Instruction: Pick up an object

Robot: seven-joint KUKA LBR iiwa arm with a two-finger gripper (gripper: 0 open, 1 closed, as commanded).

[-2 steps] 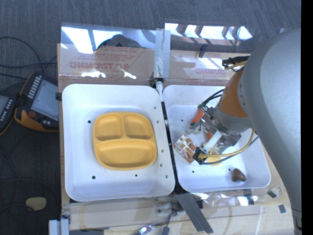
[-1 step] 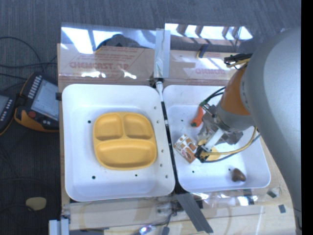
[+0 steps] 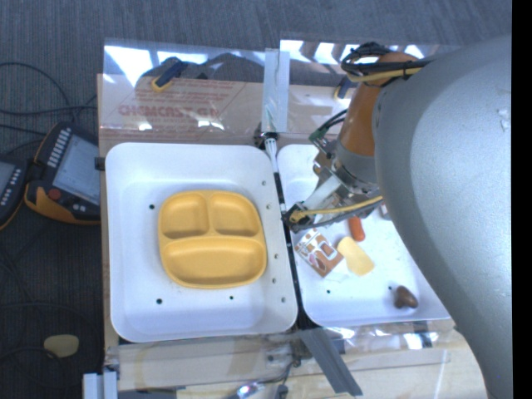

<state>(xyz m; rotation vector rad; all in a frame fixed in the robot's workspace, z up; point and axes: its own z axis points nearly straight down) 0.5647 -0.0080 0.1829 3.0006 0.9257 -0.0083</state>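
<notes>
My gripper [image 3: 322, 196] hangs low over the left part of the right bin [image 3: 366, 310], under the orange-banded wrist. Just below it lies a brown-and-white patterned packet [image 3: 318, 251]. A pale yellow wedge [image 3: 358, 257] rests to the right of the packet. A small orange-red piece [image 3: 356, 228] lies beside the gripper's right side, partly covered by it. A little brown lump [image 3: 405, 298] sits near the bin's front right corner. I see nothing held in the gripper.
The left bin [image 3: 133, 306] holds a yellow divided plate [image 3: 213, 238] in its middle. The big grey arm covers the right bin's right side. A divider rim [image 3: 287, 256] runs between the bins. A teach pendant [image 3: 62, 177] lies on the floor at left.
</notes>
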